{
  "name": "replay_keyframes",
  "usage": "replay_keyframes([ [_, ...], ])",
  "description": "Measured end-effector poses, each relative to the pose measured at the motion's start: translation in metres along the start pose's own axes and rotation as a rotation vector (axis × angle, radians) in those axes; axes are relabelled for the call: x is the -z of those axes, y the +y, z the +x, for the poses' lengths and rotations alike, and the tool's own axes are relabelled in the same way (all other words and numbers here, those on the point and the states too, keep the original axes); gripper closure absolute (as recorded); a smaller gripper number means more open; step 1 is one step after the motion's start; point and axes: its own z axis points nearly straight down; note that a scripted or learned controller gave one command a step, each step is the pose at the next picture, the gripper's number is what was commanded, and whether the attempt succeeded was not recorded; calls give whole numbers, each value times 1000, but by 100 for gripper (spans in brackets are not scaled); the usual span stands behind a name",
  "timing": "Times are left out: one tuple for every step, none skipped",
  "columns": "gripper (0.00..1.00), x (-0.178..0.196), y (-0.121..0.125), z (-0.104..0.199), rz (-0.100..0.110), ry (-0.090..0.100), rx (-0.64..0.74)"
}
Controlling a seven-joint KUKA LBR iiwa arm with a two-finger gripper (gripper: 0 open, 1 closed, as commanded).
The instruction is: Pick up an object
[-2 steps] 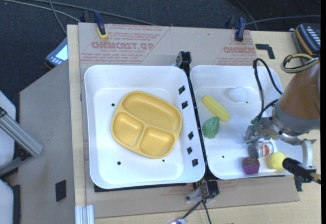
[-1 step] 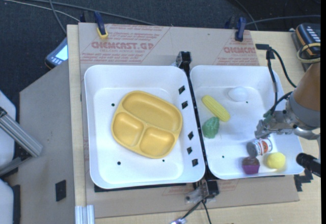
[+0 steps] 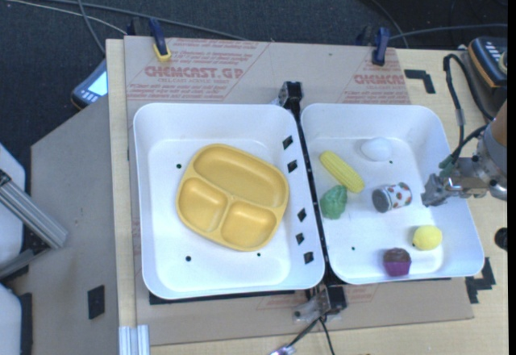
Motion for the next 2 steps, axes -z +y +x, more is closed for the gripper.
replay_keyframes([
  [100, 61, 10, -2, -1, -1, 1],
  [100, 49, 27, 59, 9, 6, 6],
])
